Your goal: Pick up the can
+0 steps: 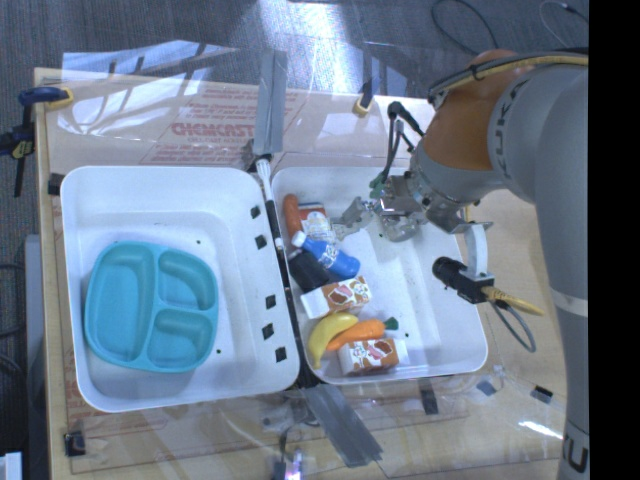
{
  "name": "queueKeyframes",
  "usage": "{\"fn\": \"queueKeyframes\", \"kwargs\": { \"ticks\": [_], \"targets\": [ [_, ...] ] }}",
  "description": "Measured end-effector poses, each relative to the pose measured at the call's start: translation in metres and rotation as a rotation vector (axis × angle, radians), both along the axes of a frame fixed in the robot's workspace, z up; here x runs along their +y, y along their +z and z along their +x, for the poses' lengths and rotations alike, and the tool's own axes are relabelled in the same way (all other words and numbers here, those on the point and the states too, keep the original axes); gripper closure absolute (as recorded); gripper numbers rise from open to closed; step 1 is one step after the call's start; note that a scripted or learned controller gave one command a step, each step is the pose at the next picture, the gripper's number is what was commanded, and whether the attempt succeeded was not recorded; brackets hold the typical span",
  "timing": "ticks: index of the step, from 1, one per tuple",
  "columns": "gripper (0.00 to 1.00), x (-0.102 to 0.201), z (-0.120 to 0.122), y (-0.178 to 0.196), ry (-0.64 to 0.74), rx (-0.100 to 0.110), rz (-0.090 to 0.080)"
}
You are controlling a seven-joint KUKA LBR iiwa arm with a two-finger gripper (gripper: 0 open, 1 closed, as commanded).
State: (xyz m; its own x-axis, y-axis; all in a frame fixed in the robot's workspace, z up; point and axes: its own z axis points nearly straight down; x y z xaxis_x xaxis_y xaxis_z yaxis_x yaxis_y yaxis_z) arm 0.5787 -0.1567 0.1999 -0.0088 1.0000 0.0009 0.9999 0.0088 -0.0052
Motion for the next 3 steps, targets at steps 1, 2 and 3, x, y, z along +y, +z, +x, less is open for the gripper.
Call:
{"fn": "queueKeyframes", "kwargs": {
  "ticks": [1, 2, 3],
  "targets": [
    [0.00, -0.053, 0.027, -0.032, -0.112, -0.002, -0.002],
    [0.00, -0.046, 0.046, -0.106, -0.109, -0.007, -0.002],
    [0.00, 0.001, 0.044, -0.107, -0.265, -0.002, -0.002]
  ]
}}
